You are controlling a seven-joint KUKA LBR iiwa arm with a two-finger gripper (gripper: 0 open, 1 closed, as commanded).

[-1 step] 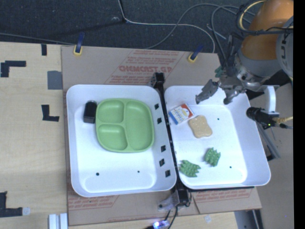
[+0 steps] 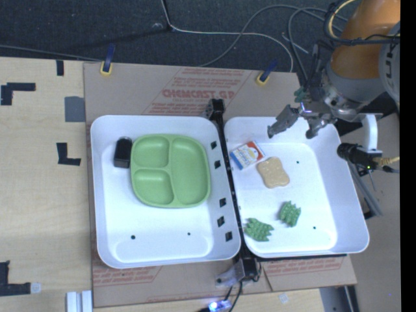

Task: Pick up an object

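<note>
My gripper (image 2: 298, 126) hangs over the far edge of the right bin (image 2: 338, 194), its two dark fingers spread open with nothing between them. In that bin lie a small white, blue and red packet (image 2: 246, 155), a tan bread-like piece (image 2: 272, 172), and two green leafy pieces (image 2: 289, 213) (image 2: 258, 229) nearer the front. The packet and tan piece sit below and left of the gripper, apart from it.
The left bin (image 2: 110, 233) holds a green divided plate (image 2: 171, 171) and a small black block (image 2: 123, 152) at the plate's left. A black divider with clips (image 2: 224, 174) runs between the bins. Cables trail across the dark floor behind.
</note>
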